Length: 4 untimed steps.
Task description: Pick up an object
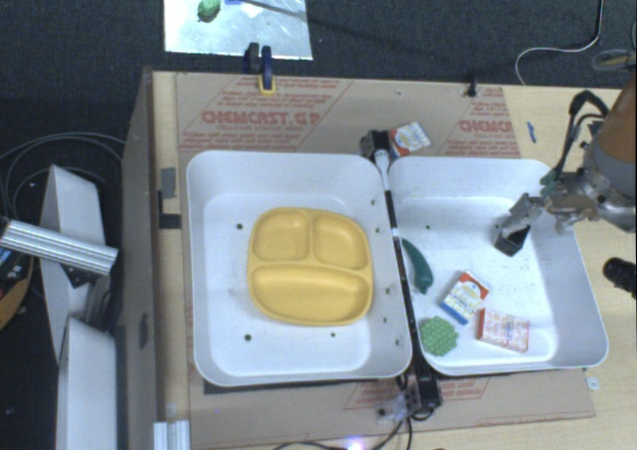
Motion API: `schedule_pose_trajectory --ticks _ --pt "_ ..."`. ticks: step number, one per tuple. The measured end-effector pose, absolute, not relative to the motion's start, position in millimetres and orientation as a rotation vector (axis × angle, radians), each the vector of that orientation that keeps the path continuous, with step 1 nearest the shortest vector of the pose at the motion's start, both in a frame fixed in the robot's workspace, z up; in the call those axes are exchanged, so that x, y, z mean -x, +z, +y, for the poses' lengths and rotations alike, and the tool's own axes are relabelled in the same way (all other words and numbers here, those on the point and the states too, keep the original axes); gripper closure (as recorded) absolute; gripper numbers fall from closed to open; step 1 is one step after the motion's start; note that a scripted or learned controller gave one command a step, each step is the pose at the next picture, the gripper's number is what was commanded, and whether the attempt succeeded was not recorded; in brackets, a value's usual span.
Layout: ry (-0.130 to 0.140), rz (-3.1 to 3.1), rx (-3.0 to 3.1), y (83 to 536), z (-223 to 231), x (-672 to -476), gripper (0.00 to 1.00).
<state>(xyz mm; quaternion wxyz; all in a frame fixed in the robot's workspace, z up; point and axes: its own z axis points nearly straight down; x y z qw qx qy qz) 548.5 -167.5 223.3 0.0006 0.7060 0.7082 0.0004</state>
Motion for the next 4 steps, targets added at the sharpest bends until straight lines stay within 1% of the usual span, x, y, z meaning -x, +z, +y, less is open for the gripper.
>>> schedule_pose_trajectory --ticks 1,2,3,4 --pt "0.001 2.221 -2.218 214 -207 -570.1 0.0" --pt "0.001 2.225 -2.216 162 -206 -606.2 0.0" --pt "-0.001 2.224 -2.22 100 -206 -604.1 0.0" --pt "0.003 2.224 -2.214 105 -206 -615.9 0.0"
